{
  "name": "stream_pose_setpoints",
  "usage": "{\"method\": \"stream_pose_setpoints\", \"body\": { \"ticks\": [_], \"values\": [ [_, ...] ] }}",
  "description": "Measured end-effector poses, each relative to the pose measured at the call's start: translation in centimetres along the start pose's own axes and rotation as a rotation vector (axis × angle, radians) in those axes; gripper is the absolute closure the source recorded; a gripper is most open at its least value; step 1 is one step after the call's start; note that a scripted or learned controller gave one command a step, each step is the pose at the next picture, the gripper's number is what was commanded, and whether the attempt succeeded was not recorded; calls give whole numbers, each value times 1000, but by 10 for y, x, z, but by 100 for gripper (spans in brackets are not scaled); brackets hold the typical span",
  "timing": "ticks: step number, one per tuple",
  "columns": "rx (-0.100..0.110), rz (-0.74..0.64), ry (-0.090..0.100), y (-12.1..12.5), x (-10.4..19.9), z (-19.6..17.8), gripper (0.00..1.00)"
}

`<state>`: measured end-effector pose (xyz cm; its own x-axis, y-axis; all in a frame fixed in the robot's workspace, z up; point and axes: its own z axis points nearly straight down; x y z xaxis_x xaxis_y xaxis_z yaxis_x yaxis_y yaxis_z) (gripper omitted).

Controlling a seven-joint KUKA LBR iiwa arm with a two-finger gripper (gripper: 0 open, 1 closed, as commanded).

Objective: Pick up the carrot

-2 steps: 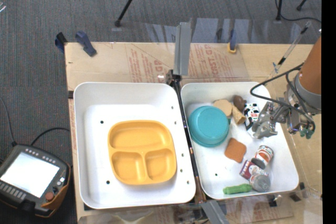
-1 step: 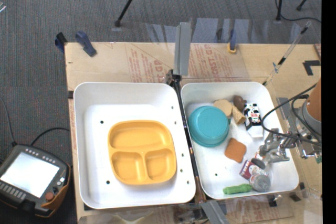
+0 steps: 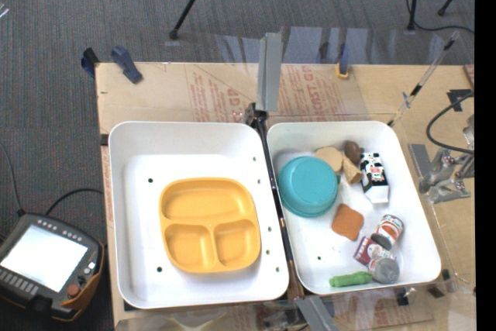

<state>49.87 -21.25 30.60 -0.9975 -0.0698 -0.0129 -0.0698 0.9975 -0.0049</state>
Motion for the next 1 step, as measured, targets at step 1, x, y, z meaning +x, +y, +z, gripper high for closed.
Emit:
{"method": "stream_pose_setpoints", "body": {
  "ticks": [1],
  "values": [
    [-15, -80, 25, 6, 13, 126, 100]
  ]
}}
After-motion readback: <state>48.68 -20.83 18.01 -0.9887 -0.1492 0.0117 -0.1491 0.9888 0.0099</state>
